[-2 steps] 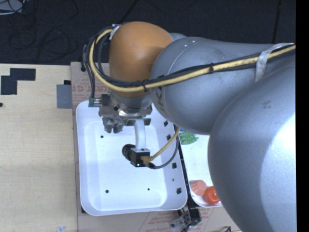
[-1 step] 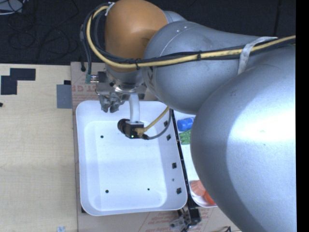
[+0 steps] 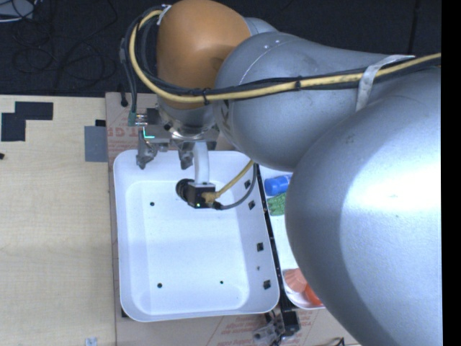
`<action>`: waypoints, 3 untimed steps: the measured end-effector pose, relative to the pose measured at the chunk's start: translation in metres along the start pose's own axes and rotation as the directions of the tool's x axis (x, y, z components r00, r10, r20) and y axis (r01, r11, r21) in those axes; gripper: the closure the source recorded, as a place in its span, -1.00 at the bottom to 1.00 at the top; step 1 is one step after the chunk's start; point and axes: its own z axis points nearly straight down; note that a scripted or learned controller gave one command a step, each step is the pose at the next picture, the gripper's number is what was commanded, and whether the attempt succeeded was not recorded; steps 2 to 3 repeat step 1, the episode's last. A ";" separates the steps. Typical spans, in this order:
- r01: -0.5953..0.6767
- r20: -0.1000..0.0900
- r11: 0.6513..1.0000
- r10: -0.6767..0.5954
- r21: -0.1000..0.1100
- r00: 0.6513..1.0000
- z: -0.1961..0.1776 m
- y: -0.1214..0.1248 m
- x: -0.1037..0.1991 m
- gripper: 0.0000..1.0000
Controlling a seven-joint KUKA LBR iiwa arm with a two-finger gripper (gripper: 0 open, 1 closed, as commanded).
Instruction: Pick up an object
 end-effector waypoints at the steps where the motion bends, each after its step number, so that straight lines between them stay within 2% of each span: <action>1: -0.004 0.000 1.000 0.004 0.000 1.000 0.151 -0.004 -0.001 -1.00; 3: -0.004 0.000 1.000 0.004 0.000 1.000 0.151 -0.004 -0.001 -1.00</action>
